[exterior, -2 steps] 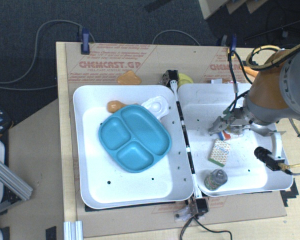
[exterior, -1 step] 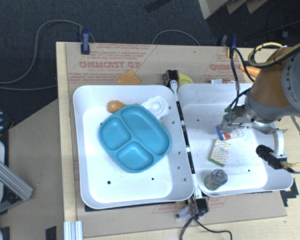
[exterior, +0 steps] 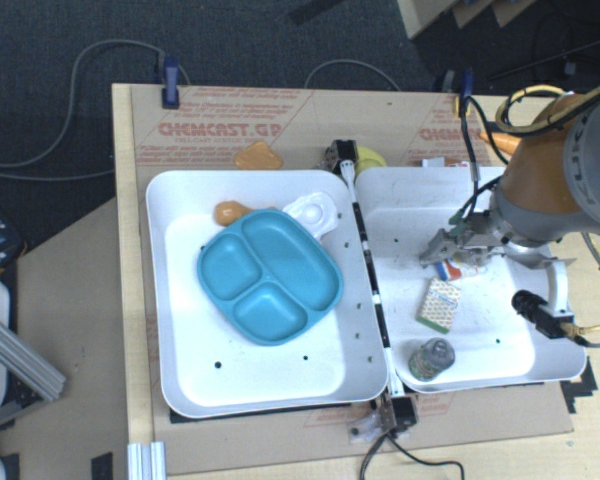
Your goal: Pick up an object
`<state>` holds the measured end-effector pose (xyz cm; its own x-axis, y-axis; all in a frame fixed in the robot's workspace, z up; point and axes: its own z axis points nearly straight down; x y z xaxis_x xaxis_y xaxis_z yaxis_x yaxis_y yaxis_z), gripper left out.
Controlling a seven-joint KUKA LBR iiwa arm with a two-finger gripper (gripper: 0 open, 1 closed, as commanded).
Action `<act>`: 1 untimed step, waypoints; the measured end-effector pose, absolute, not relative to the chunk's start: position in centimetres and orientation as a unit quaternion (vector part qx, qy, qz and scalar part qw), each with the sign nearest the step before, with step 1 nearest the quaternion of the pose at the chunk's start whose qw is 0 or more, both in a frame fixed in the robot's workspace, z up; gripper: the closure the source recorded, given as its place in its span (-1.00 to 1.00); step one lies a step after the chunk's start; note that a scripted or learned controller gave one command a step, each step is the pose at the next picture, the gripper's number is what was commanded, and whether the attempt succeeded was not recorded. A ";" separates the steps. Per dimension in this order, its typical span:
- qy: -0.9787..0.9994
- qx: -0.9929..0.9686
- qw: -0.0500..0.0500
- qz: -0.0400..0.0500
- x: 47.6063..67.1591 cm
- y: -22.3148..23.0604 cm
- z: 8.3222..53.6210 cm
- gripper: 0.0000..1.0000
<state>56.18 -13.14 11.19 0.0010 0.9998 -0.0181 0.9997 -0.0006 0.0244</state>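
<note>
Overhead, the camera view shows the desk (exterior: 230, 108) bearing two white bins side by side. The left bin (exterior: 160, 268) holds a blue plate (exterior: 270, 273) with three compartments, lying flat near the bin's middle. An orange lump (exterior: 230, 211) touches the plate's far left edge, and a white piece (exterior: 312, 211) sits against its far right edge.

The arm (exterior: 540, 188) reaches in from the right over the right bin (exterior: 400, 193). The pincer (exterior: 450, 251) hangs low in the middle of that bin, pointing left. Whether it is released or clenched I cannot tell, as its tip is small and blurred. A small red-blue item (exterior: 448, 268) lies just under the tip; I cannot tell whether the two touch. A checked packet (exterior: 438, 305) lies flat just nearer the camera, apart from the pincer. A grey round thing (exterior: 430, 358) rests near the bin's front rim, beyond the packet.

Outside the bins, on the desk behind them, sit an orange blob (exterior: 258, 155) and a yellow thing (exterior: 370, 158), the latter near the gap between the bins.
</note>
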 end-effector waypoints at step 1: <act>0.706 0.708 0.005 0.000 54.1 -12.2 8.8 -1.00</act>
